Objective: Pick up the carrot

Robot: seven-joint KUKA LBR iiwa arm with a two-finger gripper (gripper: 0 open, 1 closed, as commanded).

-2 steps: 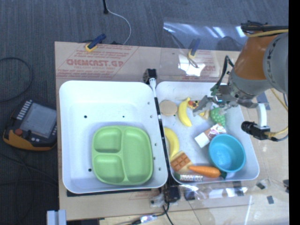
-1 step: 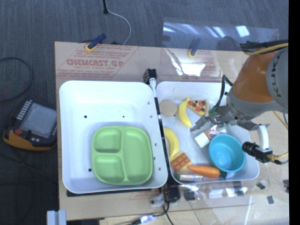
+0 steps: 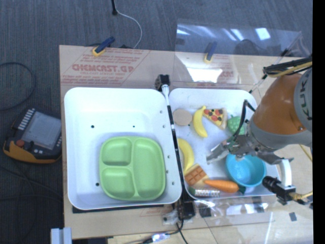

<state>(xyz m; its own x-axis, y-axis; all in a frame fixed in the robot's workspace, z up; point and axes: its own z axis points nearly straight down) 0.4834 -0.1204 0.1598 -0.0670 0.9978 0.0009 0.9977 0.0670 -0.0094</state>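
The orange carrot [image 3: 221,185] lies flat along the front edge of the right bin [image 3: 213,93], its tip pointing right under a blue bowl [image 3: 246,170]. My gripper [image 3: 220,151] hangs over the middle of that bin, above and slightly behind the carrot, just left of the blue bowl. It is not touching the carrot. The arm's orange band and grey wrist cover the right side of the bin.
In the right bin lie two bananas [image 3: 199,122] [image 3: 186,154], a pizza slice [image 3: 215,116], a green piece [image 3: 234,124], a tan disc [image 3: 181,117] and a waffle-like block [image 3: 195,176]. The left bin [image 3: 86,111] holds a green divided plate [image 3: 133,168].
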